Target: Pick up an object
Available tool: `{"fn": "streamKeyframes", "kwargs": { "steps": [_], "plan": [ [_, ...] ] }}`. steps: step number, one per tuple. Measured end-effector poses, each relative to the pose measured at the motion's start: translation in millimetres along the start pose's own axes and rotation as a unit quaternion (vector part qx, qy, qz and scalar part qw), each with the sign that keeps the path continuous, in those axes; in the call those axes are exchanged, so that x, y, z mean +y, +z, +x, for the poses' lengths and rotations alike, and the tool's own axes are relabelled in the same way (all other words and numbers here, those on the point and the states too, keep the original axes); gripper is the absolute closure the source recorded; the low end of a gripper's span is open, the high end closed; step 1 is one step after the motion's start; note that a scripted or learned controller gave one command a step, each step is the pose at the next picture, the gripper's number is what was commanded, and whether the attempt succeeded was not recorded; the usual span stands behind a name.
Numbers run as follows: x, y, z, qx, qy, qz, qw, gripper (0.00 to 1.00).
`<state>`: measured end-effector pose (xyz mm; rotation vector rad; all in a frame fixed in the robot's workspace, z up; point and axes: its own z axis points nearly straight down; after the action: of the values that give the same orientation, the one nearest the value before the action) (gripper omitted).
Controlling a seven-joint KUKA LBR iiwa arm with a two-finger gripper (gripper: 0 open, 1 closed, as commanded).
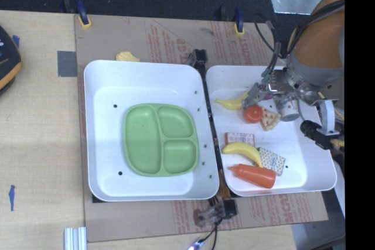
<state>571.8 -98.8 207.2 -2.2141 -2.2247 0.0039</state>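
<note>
At the near edge of the right bin (319, 181), well below the claw, an orange carrot (253, 175) lies on its side. Just above it rests a yellow banana (244, 151), with a small patterned packet (273, 160) at its right and a red-and-white card (239, 139) behind it. Farther up, right under the claw, sit a red tomato (252, 113) and a tan cracker-like piece (270, 120), side by side and nearly touching. A second yellow banana (230, 103) lies just left of the claw.

The claw (265, 92) hangs low over the upper part of the right bin, close above the tomato; whether it is open or closed cannot be told, and nothing is seen gripped in it. Behind it rises the grey arm with its orange band (319, 32).

Far to the left of the claw, the left bin (96, 126) holds a green divided plate (160, 139) (three sections). Beyond that bin's far edge, a small yellow thing (127, 57) lies on the cardboard (146, 38).
</note>
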Motion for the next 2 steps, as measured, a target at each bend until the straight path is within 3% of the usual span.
{"fn": "streamKeyframes", "kwargs": {
  "steps": [1,2],
  "plan": [
    [34,110,-24,-0.003,0.0,-0.005,1.0,0.0],
    [35,98,-27,-0.005,0.0,-0.006,1.0,1.0]
  ]
}}
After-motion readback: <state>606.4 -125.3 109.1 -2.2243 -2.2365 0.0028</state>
